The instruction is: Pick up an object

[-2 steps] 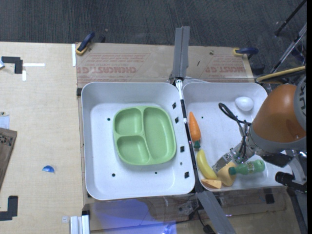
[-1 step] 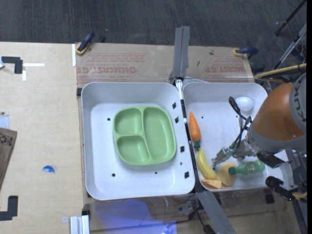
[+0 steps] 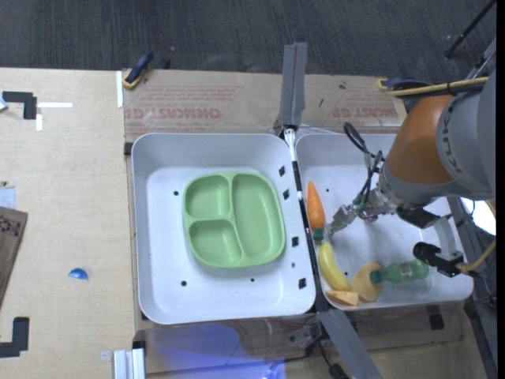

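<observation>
Two white bins sat side by side; the gripper hung near the carrot, its fingers seemingly slightly apart.

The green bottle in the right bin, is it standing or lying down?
Lying down: the green bottle rests on its side on the right bin floor.

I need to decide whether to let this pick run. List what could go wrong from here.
1. The gripper sits low in the right bin, close to the carrot, which lies against the bin's left wall; closing there may pinch the wall or miss.
2. The banana lies just below the carrot, so a sweep could nudge it instead.
</observation>
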Controlling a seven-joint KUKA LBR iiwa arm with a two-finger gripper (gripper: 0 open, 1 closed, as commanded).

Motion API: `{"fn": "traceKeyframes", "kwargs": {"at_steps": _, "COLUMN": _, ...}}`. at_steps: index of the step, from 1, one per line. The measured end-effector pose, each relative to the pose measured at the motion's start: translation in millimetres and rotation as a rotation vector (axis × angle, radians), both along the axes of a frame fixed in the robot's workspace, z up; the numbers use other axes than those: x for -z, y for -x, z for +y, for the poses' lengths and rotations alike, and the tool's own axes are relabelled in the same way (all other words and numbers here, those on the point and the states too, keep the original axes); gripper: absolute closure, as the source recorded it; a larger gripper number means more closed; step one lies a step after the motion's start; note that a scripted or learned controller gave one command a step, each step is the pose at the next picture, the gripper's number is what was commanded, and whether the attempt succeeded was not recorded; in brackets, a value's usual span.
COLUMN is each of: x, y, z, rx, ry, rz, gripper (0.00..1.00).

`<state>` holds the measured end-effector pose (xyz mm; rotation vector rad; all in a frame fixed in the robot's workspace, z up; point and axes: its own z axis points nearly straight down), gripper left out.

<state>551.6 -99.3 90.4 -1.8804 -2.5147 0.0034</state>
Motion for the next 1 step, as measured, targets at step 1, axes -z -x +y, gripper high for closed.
{"fn": "traceKeyframes", "kwargs": {"at_steps": 1, "x": 0.2, "y": 47.0, "z": -38.8, "rx": 0.009, "ry": 0.000, "rz": 0.001, "gripper": 0.00}}
